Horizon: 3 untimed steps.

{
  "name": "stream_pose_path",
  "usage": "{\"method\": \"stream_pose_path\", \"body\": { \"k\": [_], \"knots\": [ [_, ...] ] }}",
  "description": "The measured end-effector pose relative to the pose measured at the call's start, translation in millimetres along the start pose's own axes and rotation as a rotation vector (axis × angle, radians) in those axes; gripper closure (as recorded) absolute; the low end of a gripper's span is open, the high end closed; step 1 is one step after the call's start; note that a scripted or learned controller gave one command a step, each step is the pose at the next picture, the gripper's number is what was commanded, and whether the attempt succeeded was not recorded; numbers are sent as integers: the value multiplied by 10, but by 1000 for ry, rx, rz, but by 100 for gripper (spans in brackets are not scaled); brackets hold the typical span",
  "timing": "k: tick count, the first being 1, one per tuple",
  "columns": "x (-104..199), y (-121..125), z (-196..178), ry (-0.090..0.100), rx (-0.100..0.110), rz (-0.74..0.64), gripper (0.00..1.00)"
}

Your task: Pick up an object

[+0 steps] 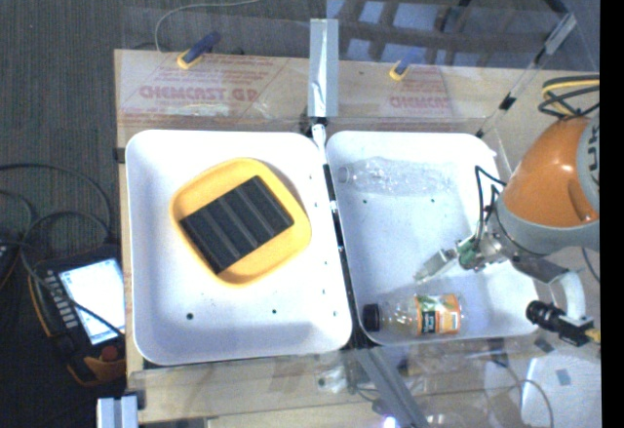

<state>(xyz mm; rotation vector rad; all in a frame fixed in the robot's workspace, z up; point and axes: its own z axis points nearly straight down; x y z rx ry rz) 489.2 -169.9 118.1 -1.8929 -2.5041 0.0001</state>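
Your two-finger gripper [436, 265] hangs low over the right white bin [409, 212], but whether it is parted or closed you cannot tell. Just below it lies a clear plastic bottle with an orange label [414, 316] (on its side). The left white bin [166, 319] holds a yellow tray with a black ridged insert [241, 219].

The gripper [436, 265] hangs over the right bin [390, 221], above a clear bottle [414, 315] lying on its side. A yellow tray [242, 218] with a black slatted insert fills the left bin [156, 221].
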Motion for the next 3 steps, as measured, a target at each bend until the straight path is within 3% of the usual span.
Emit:
{"method": "stream_pose_path", "body": {
  "k": [1,2,3],
  "knots": [
    [501,122,269,-12,-12,36,0],
    [238,588,274,-3,-10,278,0],
    [-280,1492,273,2,18,362,0]
  ]
}}
